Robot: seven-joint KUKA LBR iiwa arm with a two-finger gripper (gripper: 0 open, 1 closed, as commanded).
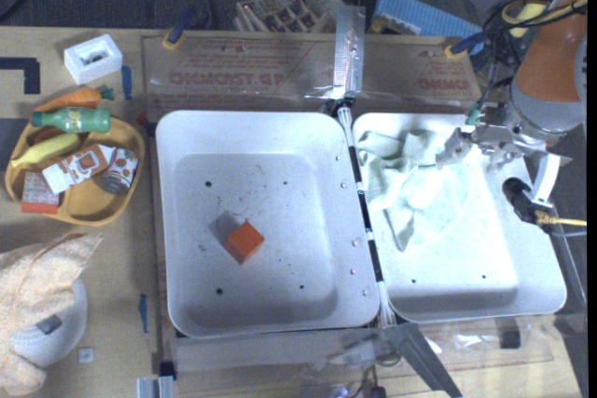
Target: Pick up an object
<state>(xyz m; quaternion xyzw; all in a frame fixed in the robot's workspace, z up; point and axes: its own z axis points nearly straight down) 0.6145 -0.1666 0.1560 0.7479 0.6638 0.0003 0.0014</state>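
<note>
Cloth (415,186), pale and crumpled, lies in the right bin (504,294), bunched toward its far left part. Over that bin's far right corner hangs the tool (466,140), just beside the cloth's upper edge; whether it is wide or narrow I cannot tell. An orange block (245,242) sits alone near the middle of the left bin (187,154).

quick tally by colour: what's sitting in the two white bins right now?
Orange: 1, the block in the left bin
Pale green/white: 1, the crumpled cloth in the right bin
Total: 2
The claw is at the cloth's top edge.
</note>
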